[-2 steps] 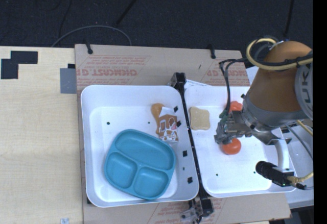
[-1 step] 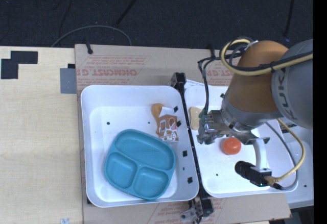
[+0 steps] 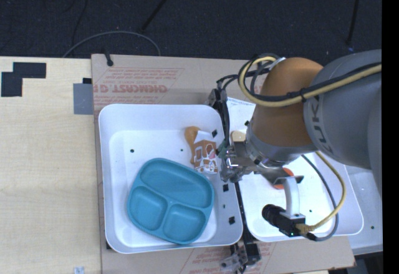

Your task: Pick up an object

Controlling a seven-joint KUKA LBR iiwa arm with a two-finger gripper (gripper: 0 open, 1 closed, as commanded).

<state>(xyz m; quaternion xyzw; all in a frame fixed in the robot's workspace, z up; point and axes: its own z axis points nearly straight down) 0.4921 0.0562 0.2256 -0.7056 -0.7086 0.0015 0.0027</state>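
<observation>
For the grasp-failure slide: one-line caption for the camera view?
KUKA arm reaching from the right, gripper at the divide between two white bins, beside a small printed packet and a blue divided tray.

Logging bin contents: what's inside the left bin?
Left bin holds a blue divided plate and a brown-and-white toy near its right wall. Anything under the plate is hidden.
</observation>
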